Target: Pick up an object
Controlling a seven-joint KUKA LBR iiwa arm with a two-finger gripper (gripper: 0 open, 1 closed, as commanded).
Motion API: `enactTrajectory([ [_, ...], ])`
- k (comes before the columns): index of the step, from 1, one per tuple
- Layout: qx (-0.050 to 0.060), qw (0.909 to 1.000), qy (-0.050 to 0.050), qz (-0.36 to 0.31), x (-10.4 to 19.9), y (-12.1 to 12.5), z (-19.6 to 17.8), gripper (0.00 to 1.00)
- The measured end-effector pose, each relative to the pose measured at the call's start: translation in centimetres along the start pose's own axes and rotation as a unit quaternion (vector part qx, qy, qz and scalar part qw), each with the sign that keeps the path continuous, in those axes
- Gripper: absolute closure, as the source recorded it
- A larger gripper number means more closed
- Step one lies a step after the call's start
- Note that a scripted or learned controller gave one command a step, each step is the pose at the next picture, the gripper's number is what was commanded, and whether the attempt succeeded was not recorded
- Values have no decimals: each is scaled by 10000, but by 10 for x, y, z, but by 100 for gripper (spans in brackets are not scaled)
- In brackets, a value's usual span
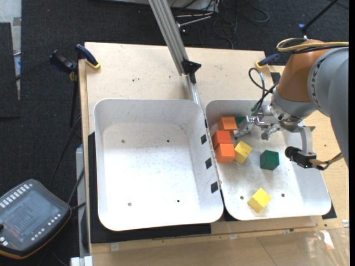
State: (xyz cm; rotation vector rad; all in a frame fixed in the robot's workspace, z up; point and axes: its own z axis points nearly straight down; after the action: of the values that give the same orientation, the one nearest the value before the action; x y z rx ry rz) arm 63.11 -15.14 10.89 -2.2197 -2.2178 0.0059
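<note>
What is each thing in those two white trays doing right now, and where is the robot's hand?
Three orange cube blocks: clustered together, far left of the right white bin.
Small yellow block: resting against the orange cluster.
Second yellow block: lying alone near the front of the bin.
Dark green cube: sitting apart, mid-bin.
Tool: low over the bin's far end, beside the orange blocks.
Left white bin: sitting beside the right one.

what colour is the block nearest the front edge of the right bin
Yellow; the block shows clearly in the camera view.

Robotics lab: clamped bench (138, 71), teach pendant (28, 218), floor cables (233, 15).
</note>
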Motion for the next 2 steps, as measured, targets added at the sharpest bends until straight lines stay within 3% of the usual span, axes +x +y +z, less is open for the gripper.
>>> enactTrajectory([
  [1,-18,10000,-3,-4,1,0,14,0],
  [2,-36,10000,-5,-3,0,1,3,100],
])
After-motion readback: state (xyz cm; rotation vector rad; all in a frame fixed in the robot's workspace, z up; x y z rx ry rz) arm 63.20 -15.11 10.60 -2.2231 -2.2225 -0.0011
